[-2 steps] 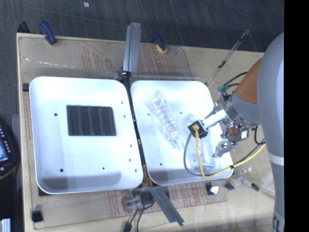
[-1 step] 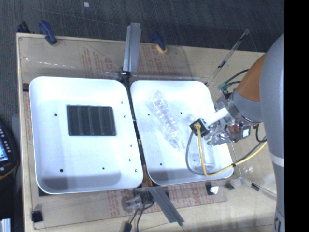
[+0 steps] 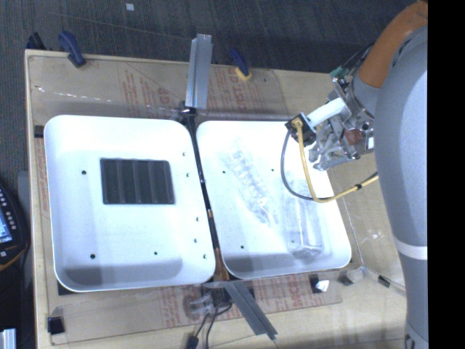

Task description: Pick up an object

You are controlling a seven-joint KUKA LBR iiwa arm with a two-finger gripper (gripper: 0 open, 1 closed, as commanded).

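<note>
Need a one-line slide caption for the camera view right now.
Gripper hovers over the right bin's far right edge, above clear plastic items; left bin holds a dark ribbed block.

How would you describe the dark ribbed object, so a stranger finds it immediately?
Look at the left white bin. The dark ribbed rectangle lies flat in its upper middle. Unlike the clear, hard-to-see items in the right bin, it is dark grey and opaque.

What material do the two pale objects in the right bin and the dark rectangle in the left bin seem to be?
The pale objects look like clear glossy plastic: the white bin shows through. The dark rectangle looks matte grey, ribbed; material unclear.
</note>
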